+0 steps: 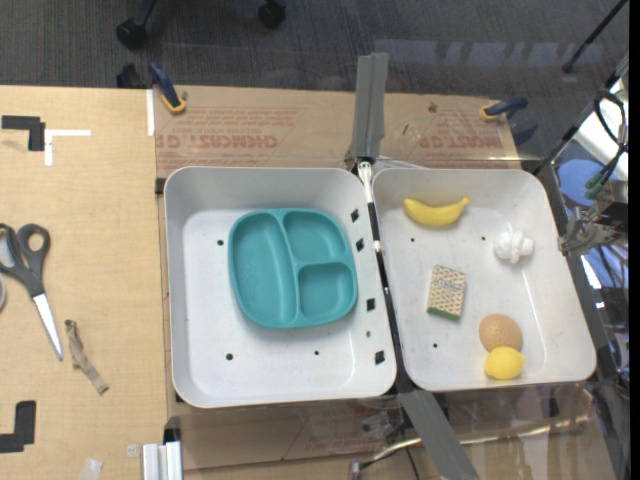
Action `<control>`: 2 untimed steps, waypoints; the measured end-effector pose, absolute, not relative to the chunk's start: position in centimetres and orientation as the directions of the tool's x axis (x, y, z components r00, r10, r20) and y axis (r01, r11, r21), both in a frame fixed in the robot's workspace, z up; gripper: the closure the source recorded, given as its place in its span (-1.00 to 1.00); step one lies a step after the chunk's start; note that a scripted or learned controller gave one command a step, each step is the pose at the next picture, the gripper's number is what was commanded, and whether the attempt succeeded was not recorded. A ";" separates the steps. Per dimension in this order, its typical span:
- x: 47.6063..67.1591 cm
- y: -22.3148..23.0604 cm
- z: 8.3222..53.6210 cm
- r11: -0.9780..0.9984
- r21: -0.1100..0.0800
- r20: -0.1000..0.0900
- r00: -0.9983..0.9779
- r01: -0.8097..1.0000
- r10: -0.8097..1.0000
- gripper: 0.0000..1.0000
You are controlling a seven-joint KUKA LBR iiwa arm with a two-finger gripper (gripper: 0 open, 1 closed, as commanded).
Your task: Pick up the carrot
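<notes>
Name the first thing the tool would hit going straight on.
Hedged: the tool looks like the blurred hardware at the right bin's right rim, heading unclear. Going straight left, it would meet the white lump first; height uncertain.

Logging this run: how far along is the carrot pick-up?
Done: nothing. In hand: nothing; the banana, patterned box, brown egg, lemon and a white lump all lie loose in the right bin. Left: the whole pick.

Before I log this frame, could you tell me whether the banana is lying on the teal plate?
No, the banana lies in the right bin.
</notes>
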State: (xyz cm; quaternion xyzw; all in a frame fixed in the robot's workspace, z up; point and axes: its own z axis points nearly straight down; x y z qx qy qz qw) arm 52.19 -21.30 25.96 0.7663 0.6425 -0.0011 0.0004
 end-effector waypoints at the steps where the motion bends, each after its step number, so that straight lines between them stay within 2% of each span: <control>1: 57.0 -21.5 27.3 -0.224 -0.001 -0.002 0.224 0.975 0.975 1.00; 2: 61.8 -21.5 25.4 -0.304 -0.001 -0.003 0.304 0.953 0.953 1.00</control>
